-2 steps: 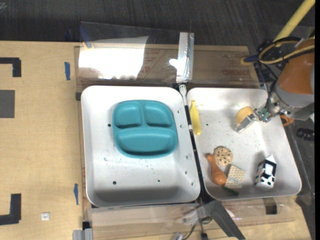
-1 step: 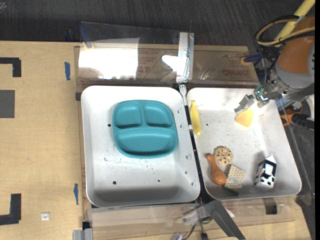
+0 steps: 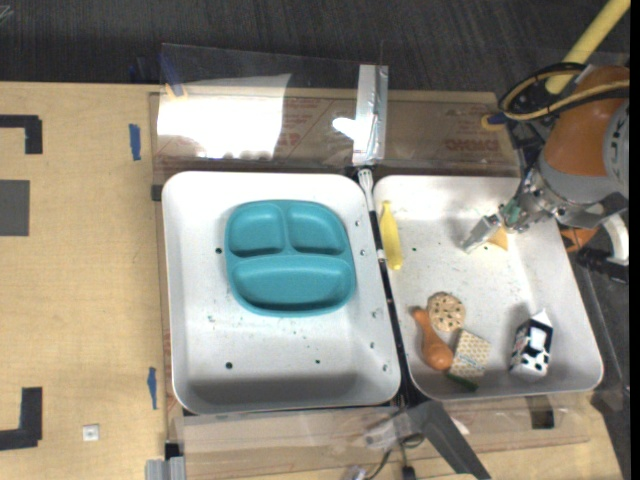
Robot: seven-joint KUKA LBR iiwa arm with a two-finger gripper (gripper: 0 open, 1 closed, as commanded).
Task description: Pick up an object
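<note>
In the right bin (image 3: 560, 298), my gripper (image 3: 492, 230) reaches in from the right and hangs low over the back part. A small yellow-orange piece (image 3: 499, 241) lies right at its tip; whether it is gripped I cannot tell. Along the bin's left wall lies a yellow banana-like piece (image 3: 390, 236). Toward the front sit a speckled cookie (image 3: 446, 311), an orange drumstick-shaped toy (image 3: 433, 344), a tan cracker (image 3: 471, 352) and a black-and-white cow-patterned carton (image 3: 533, 347).
The left bin (image 3: 190, 268) holds a teal divided plate (image 3: 290, 256). A clear plastic sheet and a metal bracket (image 3: 368, 118) stand behind the bins. The arm's grey and orange wrist (image 3: 585, 148) with yellow cables hangs over the right bin's back right corner.
</note>
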